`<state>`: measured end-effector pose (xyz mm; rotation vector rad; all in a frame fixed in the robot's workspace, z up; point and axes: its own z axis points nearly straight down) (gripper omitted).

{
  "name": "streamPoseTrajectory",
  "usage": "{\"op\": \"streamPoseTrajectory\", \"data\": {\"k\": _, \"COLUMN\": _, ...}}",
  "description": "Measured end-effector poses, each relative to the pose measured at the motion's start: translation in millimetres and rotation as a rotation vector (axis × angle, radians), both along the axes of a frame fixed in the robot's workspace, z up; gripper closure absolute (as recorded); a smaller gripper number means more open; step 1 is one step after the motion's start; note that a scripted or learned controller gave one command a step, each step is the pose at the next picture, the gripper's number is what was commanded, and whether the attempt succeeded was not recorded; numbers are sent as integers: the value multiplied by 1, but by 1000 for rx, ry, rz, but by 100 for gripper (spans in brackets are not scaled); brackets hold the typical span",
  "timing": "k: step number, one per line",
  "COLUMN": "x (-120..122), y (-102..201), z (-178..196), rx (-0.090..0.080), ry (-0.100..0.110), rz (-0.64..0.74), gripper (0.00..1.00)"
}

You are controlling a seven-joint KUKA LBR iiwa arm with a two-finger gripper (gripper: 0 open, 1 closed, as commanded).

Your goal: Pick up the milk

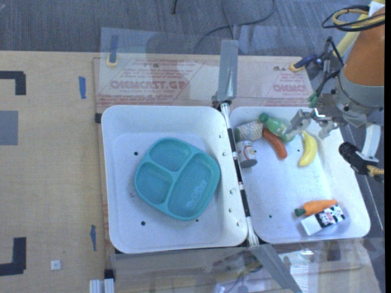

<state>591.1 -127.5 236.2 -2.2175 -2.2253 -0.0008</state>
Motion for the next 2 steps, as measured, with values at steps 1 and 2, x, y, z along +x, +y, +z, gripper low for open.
{"op": "streamPoseTrajectory", "data": {"k": 1, "x": 77, "y": -36, "z": 21, "rx": -2, "ry": -2, "rz": -243, "gripper": 0}}
{"op": "streamPoseTrajectory", "data": {"k": 2, "x": -17, "y": -33, "z": -142, "rx": 0, "ry": -2, "rz": -107, "gripper": 0}}
